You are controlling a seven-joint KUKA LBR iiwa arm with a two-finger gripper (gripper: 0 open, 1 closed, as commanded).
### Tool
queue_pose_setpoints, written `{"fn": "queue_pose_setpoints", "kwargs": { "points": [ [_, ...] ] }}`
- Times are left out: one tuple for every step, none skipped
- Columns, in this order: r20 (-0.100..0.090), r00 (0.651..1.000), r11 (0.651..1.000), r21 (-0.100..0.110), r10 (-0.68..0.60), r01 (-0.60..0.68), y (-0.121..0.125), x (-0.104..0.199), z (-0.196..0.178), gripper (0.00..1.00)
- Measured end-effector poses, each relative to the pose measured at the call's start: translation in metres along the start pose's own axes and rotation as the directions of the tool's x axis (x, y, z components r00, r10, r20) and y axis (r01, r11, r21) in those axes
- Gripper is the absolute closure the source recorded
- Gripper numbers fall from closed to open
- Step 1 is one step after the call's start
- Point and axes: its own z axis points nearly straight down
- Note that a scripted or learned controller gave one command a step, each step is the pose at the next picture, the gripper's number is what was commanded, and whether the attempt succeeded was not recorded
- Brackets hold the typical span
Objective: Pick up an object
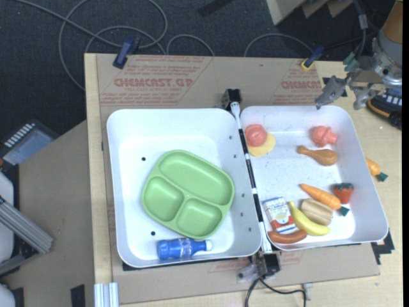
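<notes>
My gripper (345, 96) hangs over the far right corner of the right bin (291, 121), open, with nothing between its fingers. Toy food lies in that bin. A pink piece (324, 135) and a brown drumstick (317, 154) are the closest to the gripper, just below it in the view. A red and yellow piece (257, 138) sits at the far left. At the near side lie a carrot (319, 195), a strawberry (343, 192), a bun (316, 211), a banana (308, 222), a sausage (287, 237) and a small carton (277, 211).
The left bin (128, 139) holds a green divided plate (186, 194) and a blue bottle (182, 249) lying at its near edge. A small orange piece (373, 168) rests on the right bin's right rim. Clamps and cables lie beyond the bench's far edge.
</notes>
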Motion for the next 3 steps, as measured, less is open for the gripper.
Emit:
{"fn": "queue_pose_setpoints", "kwargs": {
  "points": [
    [-0.001, 1.0, 1.0, 0.006, 0.001, -0.001, 0.029, -0.034, 0.185, 0.0],
    [0.003, 1.0, 1.0, -0.004, 0.0, 0.0, 0.032, -0.035, 0.17, 1.0],
    [-0.002, 1.0, 1.0, 0.0, -0.001, 0.001, 0.019, 0.04, 0.147, 1.0]
  ]
}}
